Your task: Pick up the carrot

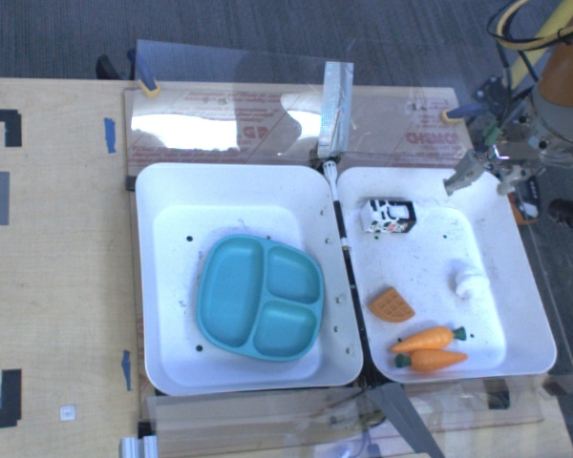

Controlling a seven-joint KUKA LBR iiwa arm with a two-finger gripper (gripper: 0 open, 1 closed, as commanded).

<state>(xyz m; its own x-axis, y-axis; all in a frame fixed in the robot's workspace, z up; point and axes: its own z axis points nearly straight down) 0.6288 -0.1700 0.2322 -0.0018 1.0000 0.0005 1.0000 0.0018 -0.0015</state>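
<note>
Two carrots (430,347) lie at the right bin's (525,294) near edge. The gripper (485,173), open and holding nothing, hovers over its far right corner.

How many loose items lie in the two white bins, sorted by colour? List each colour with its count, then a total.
Orange: 3, two carrots and a waffle-patterned wedge
Teal: 1, a divided plastic plate
White: 1, a small rounded object
Black-and-white: 1, a small patterned box
Total: 6

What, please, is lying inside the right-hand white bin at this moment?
The right bin holds two carrots, a waffle piece, a black-and-white toy and a small white object. Anything beneath them is covered.
</note>
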